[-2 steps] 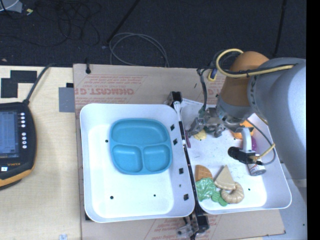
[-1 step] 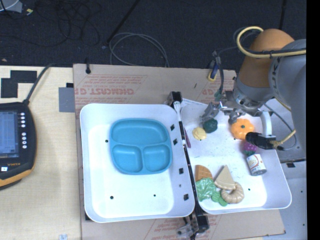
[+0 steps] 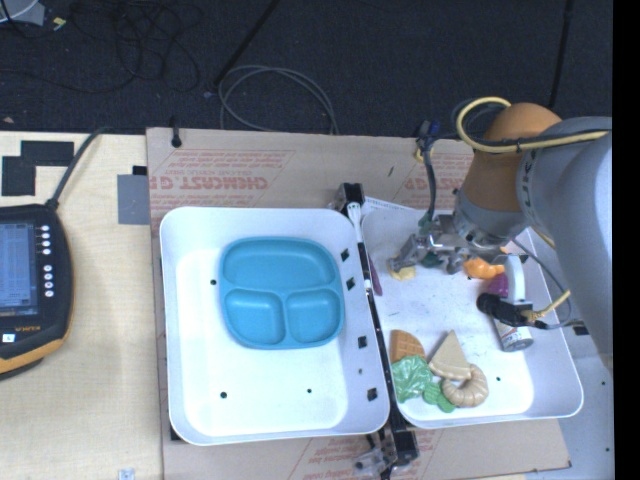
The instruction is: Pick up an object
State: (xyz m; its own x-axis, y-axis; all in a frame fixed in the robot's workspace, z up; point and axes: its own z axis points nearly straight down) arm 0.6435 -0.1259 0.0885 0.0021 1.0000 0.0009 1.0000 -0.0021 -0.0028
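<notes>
Non-task stuff: left white bin (image 3: 190, 368) holds a blue three-compartment tray (image 3: 281, 292), lying flat, roughly centred. Right white bin (image 3: 560, 388) sits just beside it, rims touching along the middle. Both rest on a cardboard sheet (image 3: 260, 173) with red print, on the worktop (image 3: 90, 388). Teach pendant (image 3: 28, 283), black with orange edge, lies on the worktop at far left, well apart from the bins. Loose cables (image 3: 275, 93) coil on the dark floor behind.
</notes>
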